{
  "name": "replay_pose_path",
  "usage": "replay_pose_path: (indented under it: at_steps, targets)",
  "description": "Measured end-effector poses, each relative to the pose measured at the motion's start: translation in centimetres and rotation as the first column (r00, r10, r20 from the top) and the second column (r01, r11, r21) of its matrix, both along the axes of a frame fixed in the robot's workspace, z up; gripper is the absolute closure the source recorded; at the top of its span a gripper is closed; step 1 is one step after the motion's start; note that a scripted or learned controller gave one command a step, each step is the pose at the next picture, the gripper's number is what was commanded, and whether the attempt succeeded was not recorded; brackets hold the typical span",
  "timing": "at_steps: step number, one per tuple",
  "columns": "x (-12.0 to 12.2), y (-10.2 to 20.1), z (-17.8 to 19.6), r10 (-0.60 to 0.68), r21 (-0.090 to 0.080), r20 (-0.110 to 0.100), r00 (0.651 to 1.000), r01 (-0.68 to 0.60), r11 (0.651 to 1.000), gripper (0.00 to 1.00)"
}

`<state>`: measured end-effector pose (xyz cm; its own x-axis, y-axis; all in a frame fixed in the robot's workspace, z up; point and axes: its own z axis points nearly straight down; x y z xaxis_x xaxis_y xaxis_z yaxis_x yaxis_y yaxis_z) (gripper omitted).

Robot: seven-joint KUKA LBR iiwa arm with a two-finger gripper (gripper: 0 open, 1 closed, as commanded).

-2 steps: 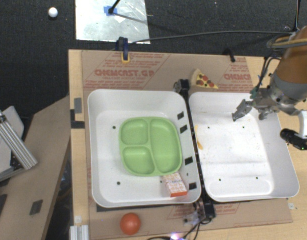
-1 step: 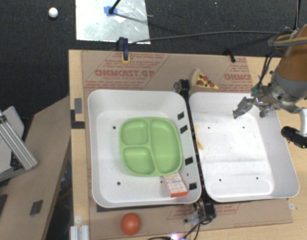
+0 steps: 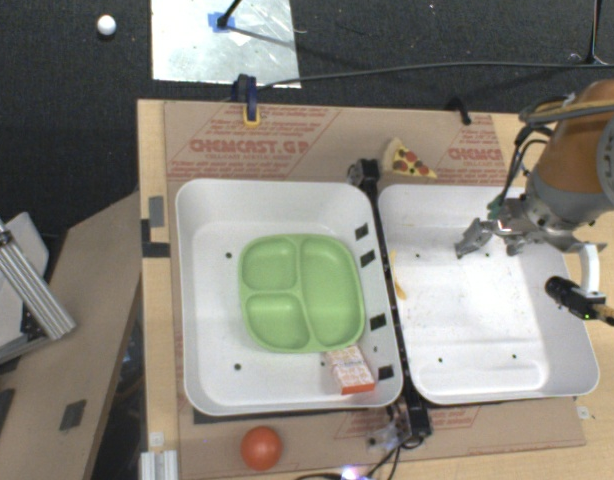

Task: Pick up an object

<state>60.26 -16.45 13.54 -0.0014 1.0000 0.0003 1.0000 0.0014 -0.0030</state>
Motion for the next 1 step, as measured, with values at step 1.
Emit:
replay_pose_path:
  at_steps: [1]
  targets:
    - [-0.05,0.06,-5.22,0.000,0.000,0.000,1.000,0.000,1.000,0.00]
